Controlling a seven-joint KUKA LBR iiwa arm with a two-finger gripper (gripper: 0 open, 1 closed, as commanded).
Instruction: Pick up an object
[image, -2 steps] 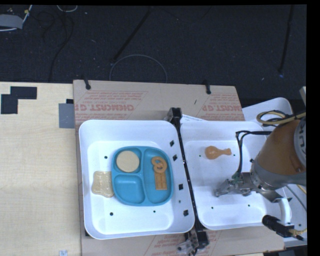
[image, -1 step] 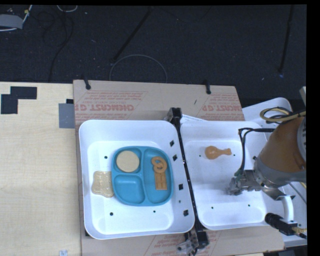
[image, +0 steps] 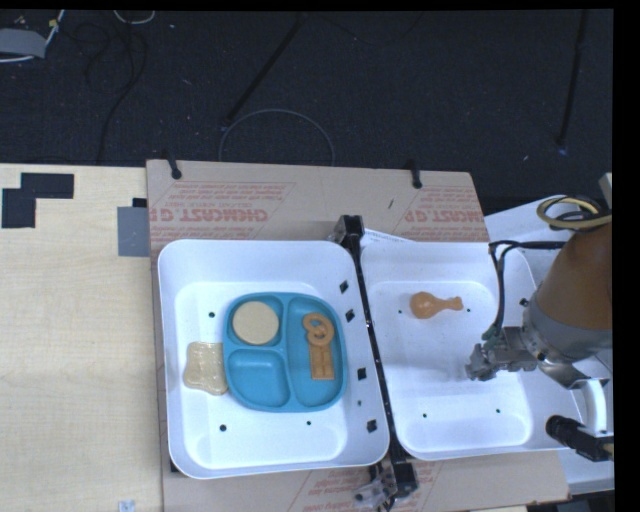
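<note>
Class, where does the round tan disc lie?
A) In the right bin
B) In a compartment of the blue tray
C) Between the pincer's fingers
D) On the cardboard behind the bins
B: the round tan disc sits in the blue tray's upper-left compartment, in the left bin.

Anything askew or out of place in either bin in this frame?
Mostly tidy. One oddity: the pale bread slice lies on the left bin floor against the blue tray rather than in a compartment. The tool hovers in the right bin.
</note>
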